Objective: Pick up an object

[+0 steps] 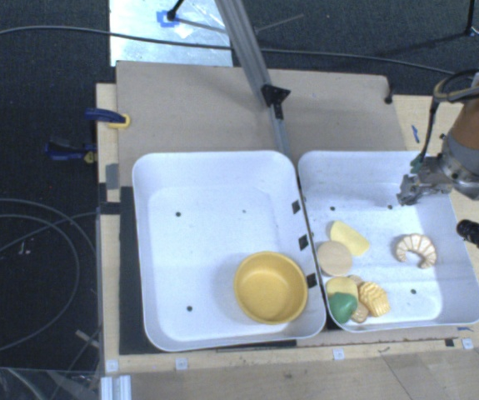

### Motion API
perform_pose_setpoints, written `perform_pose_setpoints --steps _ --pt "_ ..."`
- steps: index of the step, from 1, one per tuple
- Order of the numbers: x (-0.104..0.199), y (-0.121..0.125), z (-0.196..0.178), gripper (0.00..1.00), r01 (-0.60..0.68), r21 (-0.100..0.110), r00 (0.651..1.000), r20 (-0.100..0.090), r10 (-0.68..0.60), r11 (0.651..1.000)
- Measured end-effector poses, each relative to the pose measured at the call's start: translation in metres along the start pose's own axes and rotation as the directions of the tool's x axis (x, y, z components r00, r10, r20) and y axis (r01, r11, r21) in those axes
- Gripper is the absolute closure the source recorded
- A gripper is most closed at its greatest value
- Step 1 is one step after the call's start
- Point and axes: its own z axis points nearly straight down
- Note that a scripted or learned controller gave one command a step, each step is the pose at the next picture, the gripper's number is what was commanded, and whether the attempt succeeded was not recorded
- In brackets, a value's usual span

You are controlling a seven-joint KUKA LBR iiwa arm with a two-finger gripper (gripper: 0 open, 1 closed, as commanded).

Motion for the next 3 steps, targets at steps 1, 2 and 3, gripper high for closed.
perform_pose_setpoints --steps 1,2,3 --pt "0.003 0.005 -0.056 1.0 0.002 -0.001 1.0 -0.001 -0.002 1.0" --pt "0.003 0.007 -0.1 1.0 0.004 -0.001 1.0 -0.001 -0.004 1.0" --pt "0.003 0.008 -0.155 1.0 0.004 -0.002 1.0 0.0 -0.004 1.0"
